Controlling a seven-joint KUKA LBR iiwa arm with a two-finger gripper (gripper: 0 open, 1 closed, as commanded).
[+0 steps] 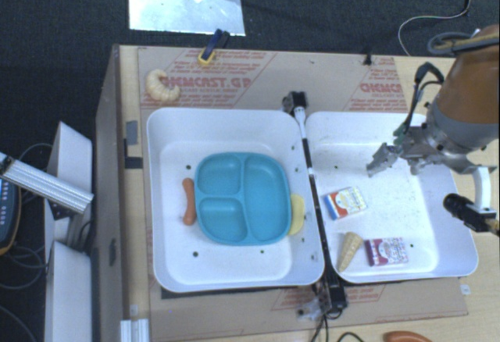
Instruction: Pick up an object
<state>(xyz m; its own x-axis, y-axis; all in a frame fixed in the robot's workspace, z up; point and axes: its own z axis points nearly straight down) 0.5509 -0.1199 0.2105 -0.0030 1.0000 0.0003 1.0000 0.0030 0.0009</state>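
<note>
1. Reaching in from the right, the grey arm (469, 90) with its orange band hangs over the right bin (445, 254); its gripper (391, 157) sits above the bin's upper left part, over bare white floor.
2. The gripper's fingers are spread apart with nothing between them.
3. In the right bin lie three things: a small white, red and blue box (345, 202) near the middle, below and left of the gripper and apart from it; a cone (348, 248) near the lower left; a dark red packet (387, 251) just beside the cone.
4. The left bin (168, 254) bears a blue divided plate (241, 198); a sausage (188, 201) lies left of it; a yellow piece (298, 214) shows at its right edge.
</note>
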